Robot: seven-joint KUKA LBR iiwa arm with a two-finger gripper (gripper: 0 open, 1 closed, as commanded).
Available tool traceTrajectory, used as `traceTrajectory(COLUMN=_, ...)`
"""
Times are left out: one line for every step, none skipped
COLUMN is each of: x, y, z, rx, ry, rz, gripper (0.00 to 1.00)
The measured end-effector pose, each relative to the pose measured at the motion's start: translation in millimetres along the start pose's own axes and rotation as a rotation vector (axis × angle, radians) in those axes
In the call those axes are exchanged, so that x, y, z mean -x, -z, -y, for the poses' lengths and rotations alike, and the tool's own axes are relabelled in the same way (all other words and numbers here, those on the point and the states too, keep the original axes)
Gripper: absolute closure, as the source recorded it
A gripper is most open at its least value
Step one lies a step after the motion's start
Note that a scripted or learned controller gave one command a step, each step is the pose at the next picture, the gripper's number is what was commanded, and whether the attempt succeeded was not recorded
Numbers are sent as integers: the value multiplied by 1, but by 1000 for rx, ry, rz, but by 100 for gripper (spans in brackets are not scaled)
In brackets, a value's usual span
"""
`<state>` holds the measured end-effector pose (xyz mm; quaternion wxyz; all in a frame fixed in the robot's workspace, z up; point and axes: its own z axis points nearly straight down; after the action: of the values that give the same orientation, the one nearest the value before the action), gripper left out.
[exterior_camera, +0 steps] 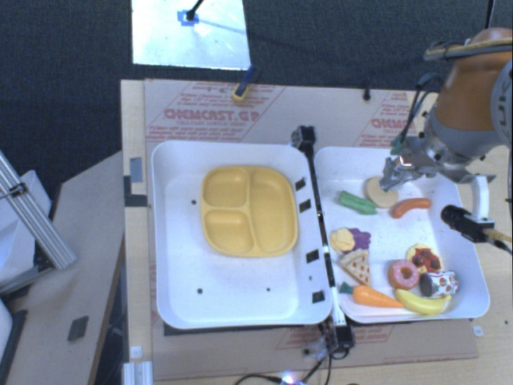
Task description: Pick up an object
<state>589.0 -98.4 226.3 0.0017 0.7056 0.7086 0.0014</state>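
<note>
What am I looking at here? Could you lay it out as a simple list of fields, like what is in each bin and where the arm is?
left bin: yellow tray with three compartments
right bin: toy foods
foods at far end: cookie, green pod, sausage
foods in middle: grapes, pizza slice
foods at near end: donut, carrot, banana
arm: reaches in from the right
gripper: over the right bin's far end, just above the cookie
</note>
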Motion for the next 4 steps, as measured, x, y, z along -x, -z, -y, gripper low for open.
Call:
traceTrajectory(x=-50, y=9, z=-15, rx=-1, ry=5, rz=-2, gripper=100)
traceTrajectory(x=-107, y=-10, z=-16, rx=-4, ry=6, rz=-3, gripper=100)
traceTrajectory(x=-106, y=-11, z=-23, rx=-2, ry=1, rz=-1, gripper=100)
traceTrajectory(x=-113, y=-1, z=-26, rx=-2, ry=2, rz=-1, gripper=100)
